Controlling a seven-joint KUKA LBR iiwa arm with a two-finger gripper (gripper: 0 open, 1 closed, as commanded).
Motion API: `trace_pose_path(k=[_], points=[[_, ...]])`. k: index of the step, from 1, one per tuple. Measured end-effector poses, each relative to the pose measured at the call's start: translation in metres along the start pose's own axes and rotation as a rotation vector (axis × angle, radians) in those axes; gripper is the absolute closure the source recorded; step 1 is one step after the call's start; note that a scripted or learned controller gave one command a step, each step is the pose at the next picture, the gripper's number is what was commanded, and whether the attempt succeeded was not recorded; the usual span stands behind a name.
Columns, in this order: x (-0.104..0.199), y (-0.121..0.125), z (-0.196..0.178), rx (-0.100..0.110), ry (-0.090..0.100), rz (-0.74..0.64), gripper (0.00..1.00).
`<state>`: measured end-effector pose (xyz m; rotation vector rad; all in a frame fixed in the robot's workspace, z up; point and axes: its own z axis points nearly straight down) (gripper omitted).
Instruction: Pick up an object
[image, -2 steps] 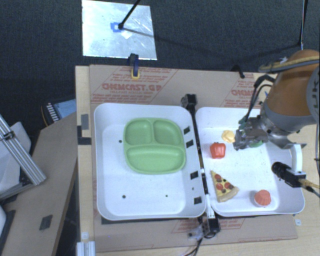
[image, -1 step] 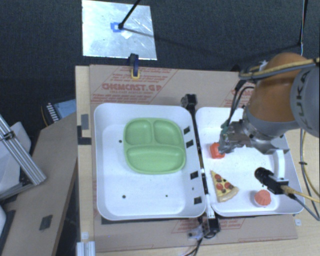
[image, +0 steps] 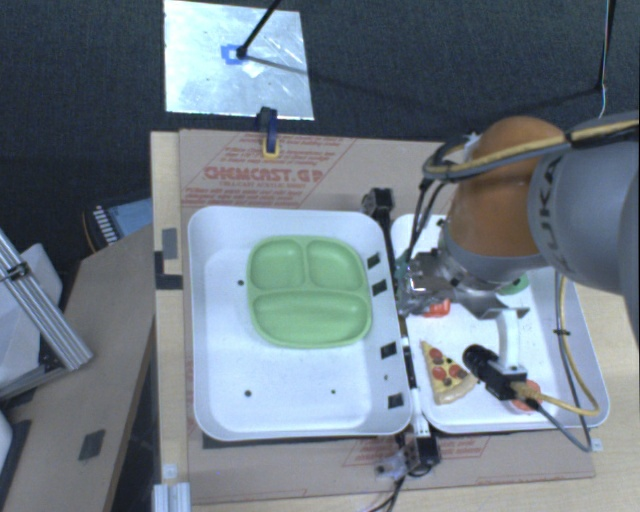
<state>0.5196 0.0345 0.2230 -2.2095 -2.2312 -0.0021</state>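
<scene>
Your left bin holds a smooth green tray with three rounded compartments, mid-frame. In the right bin, lower right, lies a flat pizza slice; just above it sits the gripper, and you cannot tell how its jaws stand.

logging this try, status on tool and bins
Arm low over right bin, tool at its left edge. Pizza slice lies loose in right bin. Green tray in left bin, apart.
</scene>
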Motion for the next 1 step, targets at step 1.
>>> trace_pose_path(k=[1], points=[[0.0522,-0.0097,0.0093,0.0,0.0,0.0,1.0]])
